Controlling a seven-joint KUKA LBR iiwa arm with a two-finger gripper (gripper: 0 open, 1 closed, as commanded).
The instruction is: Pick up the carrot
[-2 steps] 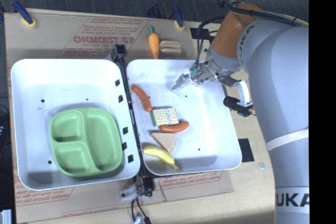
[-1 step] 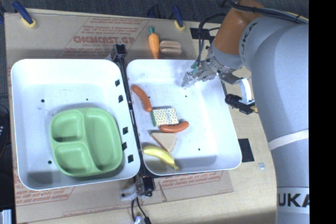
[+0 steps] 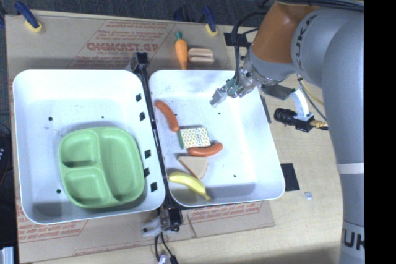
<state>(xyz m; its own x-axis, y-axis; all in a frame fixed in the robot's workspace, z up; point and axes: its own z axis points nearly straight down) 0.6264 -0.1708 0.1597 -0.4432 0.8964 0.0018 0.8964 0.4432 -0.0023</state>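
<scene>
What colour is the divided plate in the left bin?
The divided plate is light green, as the camera view shows clearly.

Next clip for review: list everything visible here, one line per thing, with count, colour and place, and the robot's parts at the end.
Shallow plastic bins: two, white, side by side on the bench.
Divided plastic plate: one, light green, in the left bin.
Toy carrot: one, orange with green top, on the cardboard behind the right bin, outside it.
Toy bread roll: one, tan, beside the carrot.
Toy sausages: two, orange-red, in the right bin.
Patterned block: one, pale, between the sausages.
Toy sandwich wedge: one, beige, right bin.
Toy banana: one, yellow, right bin's front.
Clamps: blue, bench's back edge.
Arm: one, grey with orange band.
Gripper: one, over the right bin's back.
</scene>
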